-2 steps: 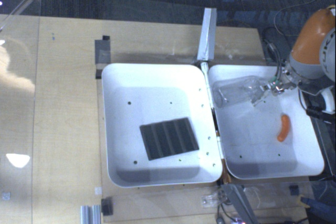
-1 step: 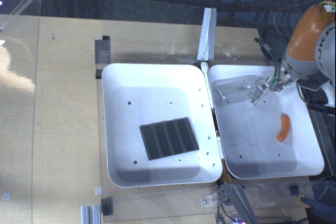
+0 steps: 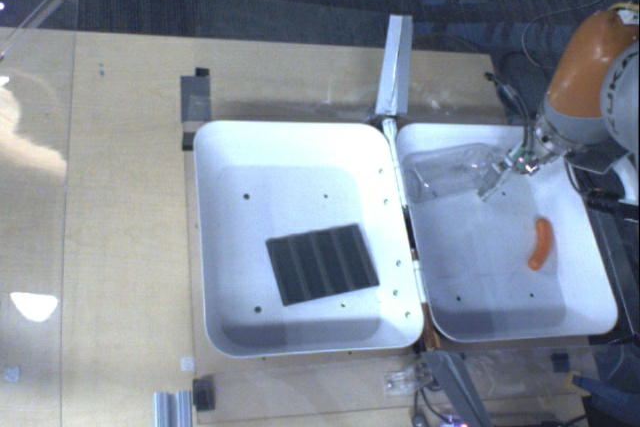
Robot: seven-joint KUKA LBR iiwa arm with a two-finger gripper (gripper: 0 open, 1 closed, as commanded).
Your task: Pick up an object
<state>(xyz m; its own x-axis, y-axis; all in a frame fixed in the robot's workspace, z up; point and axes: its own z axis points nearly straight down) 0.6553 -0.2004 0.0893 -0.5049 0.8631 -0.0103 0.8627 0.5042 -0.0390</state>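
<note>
Camera view: sausage [image 3: 541, 244] below gripper [image 3: 508, 172]

I see a wooden bench [image 3: 110, 245] bearing two white bins, left [image 3: 215, 215] and right [image 3: 590, 300], side by side.

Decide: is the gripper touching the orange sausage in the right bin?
Apart. The camera view shows bare white bin floor between the gripper and the sausage, which lies lower in the right bin.

The two bins [image 3: 300, 140] are looking white, and the worktop [image 3: 120, 215] is showing light tan wood. A dark grey mat with stripes [image 3: 322, 263] is lying beside a small orange thing [image 3: 541, 244], and the grey arm [image 3: 600, 75] is wearing an orange band.
</note>
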